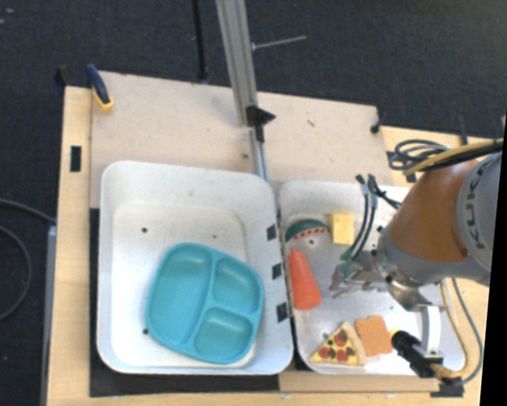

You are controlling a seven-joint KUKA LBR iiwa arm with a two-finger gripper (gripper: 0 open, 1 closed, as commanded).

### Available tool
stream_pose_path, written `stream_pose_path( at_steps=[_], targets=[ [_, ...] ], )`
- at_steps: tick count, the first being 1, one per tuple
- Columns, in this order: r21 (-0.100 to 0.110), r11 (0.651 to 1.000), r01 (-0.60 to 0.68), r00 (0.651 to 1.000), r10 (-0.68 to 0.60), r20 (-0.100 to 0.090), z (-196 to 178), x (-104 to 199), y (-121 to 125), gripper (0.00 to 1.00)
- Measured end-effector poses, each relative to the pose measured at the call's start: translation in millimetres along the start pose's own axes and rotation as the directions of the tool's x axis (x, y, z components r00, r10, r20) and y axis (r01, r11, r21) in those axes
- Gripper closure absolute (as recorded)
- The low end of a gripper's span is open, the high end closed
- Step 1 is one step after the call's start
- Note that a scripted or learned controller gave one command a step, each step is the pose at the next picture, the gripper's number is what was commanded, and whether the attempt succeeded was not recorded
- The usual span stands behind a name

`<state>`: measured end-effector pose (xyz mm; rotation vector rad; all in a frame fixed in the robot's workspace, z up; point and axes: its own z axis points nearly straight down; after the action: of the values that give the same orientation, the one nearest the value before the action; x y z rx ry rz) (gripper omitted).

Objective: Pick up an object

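The gripper (346, 281) hangs low over the right bin (321, 195), and whether it is spread or closed cannot be told from here; nothing is seen in its grasp. Just to its left lies an orange carrot (303, 279). Above it sits a yellow block (342, 227), with a green-and-white ball (304, 232) up and to the left. Below it rest a pizza slice (339, 348) and an orange piece (373, 335). Far to its left, a teal divided plate (205, 303) lies in the left bin (129, 195).
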<state>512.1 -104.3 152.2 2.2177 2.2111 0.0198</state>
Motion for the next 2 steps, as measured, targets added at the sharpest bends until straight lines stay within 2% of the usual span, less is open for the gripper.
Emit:
stream_pose_path(
  at_steps=[1, 2],
  targets=[
    [0.010, 1.000, 0.006, 1.000, -0.006, 0.004, -45.8, -0.8, 9.6, 1.00],
    [0.009, 1.000, 0.007, 1.000, -0.007, 0.003, -91.9, 4.6, 9.8, 1.00]
  ],
)
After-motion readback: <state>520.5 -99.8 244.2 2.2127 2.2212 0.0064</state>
